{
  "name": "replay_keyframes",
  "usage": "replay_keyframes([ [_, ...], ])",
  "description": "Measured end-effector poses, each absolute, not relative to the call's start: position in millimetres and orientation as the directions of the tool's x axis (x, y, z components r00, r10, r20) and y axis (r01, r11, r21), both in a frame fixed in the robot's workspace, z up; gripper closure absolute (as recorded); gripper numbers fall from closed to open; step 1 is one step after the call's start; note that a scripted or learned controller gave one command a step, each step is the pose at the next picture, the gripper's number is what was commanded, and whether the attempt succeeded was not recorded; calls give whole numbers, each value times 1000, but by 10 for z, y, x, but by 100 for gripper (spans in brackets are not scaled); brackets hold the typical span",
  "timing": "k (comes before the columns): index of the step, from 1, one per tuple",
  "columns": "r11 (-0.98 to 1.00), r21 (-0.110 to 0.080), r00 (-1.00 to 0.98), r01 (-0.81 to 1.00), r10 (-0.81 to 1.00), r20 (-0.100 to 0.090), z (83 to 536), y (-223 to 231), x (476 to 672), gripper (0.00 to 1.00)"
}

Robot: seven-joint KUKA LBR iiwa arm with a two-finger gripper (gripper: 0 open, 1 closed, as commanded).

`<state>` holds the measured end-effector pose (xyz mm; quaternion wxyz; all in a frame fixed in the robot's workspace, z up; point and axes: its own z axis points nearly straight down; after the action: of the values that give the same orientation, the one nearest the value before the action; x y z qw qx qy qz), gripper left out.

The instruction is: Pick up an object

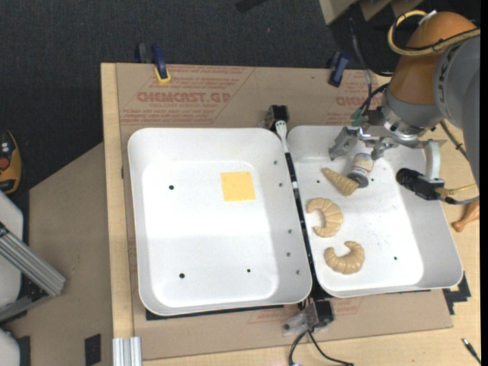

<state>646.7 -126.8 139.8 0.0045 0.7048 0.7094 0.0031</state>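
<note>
Camera view: a cone-shaped pastry lies in the right bin, touching the tip of the gripper, whose grip cannot be told. Two croissants lie nearer the front. A yellow cheese slice sits in the left bin.

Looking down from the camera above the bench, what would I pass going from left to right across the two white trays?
Left bin → yellow square → right bin, holding a croissant and another croissant slightly further right, with a cone-shaped pastry behind them → gripper at the cone's right end → arm's orange band.
</note>
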Motion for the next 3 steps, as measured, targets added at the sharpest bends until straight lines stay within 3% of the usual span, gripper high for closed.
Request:
replay_keyframes([
  [1,3,26,-3,1000,1000,-5,1114,-1124,6475,0],
  [2,4,13,-4,1000,1000,-2,884,-924,6706,0],
  [3,-3,-7,3,1000,1000,2,847,-1042,6071,0],
])
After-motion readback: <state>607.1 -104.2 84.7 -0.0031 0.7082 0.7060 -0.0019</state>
